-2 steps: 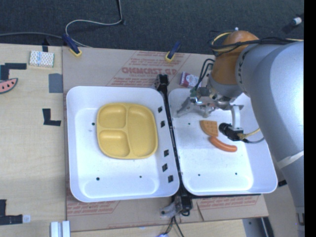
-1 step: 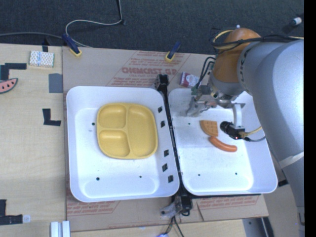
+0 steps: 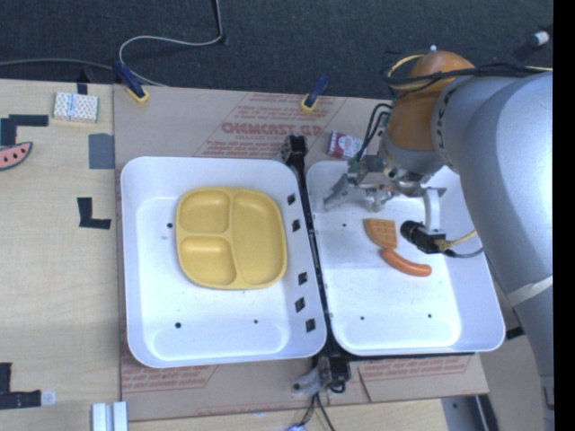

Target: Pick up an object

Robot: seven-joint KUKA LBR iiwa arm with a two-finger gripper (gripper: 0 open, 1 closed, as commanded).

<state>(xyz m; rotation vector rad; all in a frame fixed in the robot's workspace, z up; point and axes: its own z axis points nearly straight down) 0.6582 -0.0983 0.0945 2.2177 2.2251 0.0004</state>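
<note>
Gripper hangs, perhaps touching, near waffle.

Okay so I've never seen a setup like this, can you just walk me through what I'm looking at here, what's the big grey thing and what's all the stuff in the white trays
The big grey thing is a robot arm, with an orange band near its wrist, reaching in from the right. Its tip carries a gripper, a two-fingered metal claw. The one camera is fixed above the bench and looks down at a slant.

Two shallow white bins sit side by side on cardboard. The left bin holds a yellow plate with three compartments. The right bin holds two small toy foods: an orange waffle-like wedge and a sausage just below it. The gripper hangs over the top of the right bin, above those pieces; nothing shows between its fingers, and I cannot tell how they are set. Cables and clamps lie around the bench.
</note>
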